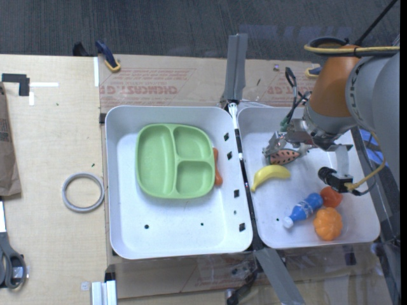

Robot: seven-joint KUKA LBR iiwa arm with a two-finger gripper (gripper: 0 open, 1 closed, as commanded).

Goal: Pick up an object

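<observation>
Cardboard [166, 83] behind the bins bears reversed red lettering, not legible. The arm [356, 88] reaches from the right into the right bin [267, 224], its gripper [282, 150] low over a reddish, dark-spotted object [285, 155] just above the banana [271, 175]; grip state cannot be judged. A small orange item [217, 170] is mostly hidden behind the green tray [176, 161] in the left bin [127, 221].

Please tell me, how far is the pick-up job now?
Done: the arm has reached the right bin. In hand: the gripper sits low over a small reddish object, above the banana; a hold is not visible. Left: grasp and lift.
</observation>
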